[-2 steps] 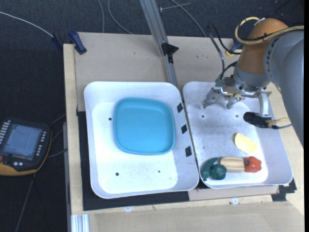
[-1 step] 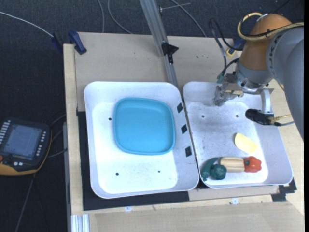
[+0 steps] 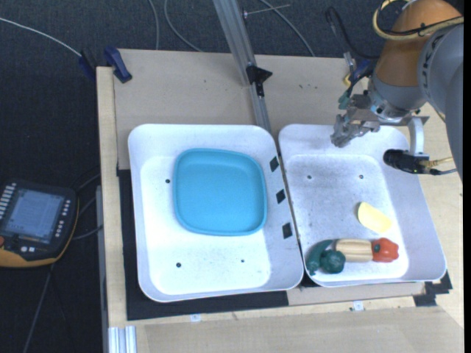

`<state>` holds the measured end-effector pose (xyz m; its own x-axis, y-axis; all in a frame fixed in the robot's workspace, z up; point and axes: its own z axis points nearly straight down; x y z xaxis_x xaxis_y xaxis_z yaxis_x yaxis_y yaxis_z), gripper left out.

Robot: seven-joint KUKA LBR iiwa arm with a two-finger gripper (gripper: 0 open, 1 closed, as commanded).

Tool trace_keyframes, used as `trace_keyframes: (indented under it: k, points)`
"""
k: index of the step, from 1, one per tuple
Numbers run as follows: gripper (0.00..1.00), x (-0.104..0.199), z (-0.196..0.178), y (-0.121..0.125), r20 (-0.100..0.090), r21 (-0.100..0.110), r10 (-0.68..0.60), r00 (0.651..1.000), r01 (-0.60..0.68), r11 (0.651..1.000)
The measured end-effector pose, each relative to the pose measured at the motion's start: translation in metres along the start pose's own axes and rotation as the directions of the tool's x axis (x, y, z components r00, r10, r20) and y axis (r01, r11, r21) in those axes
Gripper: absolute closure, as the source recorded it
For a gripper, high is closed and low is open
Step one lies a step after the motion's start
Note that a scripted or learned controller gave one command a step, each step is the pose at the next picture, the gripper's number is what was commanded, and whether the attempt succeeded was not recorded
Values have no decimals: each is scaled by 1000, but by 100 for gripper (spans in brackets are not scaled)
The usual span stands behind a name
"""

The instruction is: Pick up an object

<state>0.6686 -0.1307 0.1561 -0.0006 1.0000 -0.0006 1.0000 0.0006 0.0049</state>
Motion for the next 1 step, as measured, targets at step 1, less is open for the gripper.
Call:
trace_keyframes:
  k: [1]
  points:
    - [100,-1,-61,-5,0,-1,0,1000,0,1000]
